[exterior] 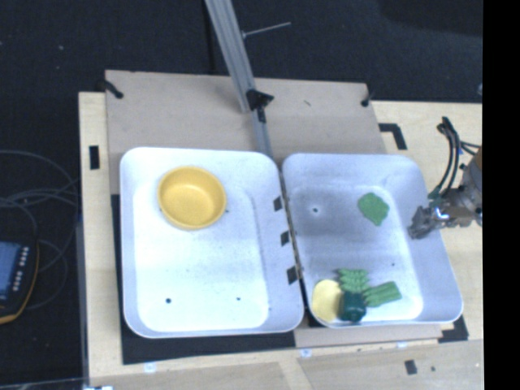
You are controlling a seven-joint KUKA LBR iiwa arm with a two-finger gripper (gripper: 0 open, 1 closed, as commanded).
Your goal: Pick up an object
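At the right rim of the right bin (406, 169) the gripper (422, 222) is seen, nothing being held, while the nearest object, a green piece (374, 208), is found just to its left on the bin floor.

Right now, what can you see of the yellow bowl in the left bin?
The yellow bowl is round and shallow, a matte yellow that looks like plastic, with a thicker rim and a slightly darker inside. It sits upright, open side up, with nothing visible in it. It rests on the floor of the left bin, in the far left part, close to the far wall. Nothing else touches it; the pincer is away over the right bin's rim.
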